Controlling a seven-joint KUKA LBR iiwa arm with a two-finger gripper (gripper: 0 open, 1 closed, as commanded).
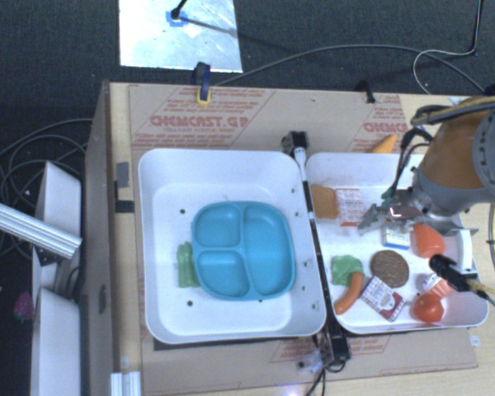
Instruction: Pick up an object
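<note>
The tool (385, 213) hangs over a white-and-red packet (347, 204); its grip cannot be told.

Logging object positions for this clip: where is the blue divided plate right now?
In the camera view, the blue divided plate lies in the left white bin, roughly centred, with a green item against its left edge.

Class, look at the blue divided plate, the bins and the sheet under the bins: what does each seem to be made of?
Blue plate: probably moulded plastic, smooth with a soft sheen, uniform colour, three pressed compartments. Bins: likely thin formed plastic, glossy white, with rounded corners and rolled rims. Sheet: looks like cardboard, matte tan with red printed lettering.
</note>
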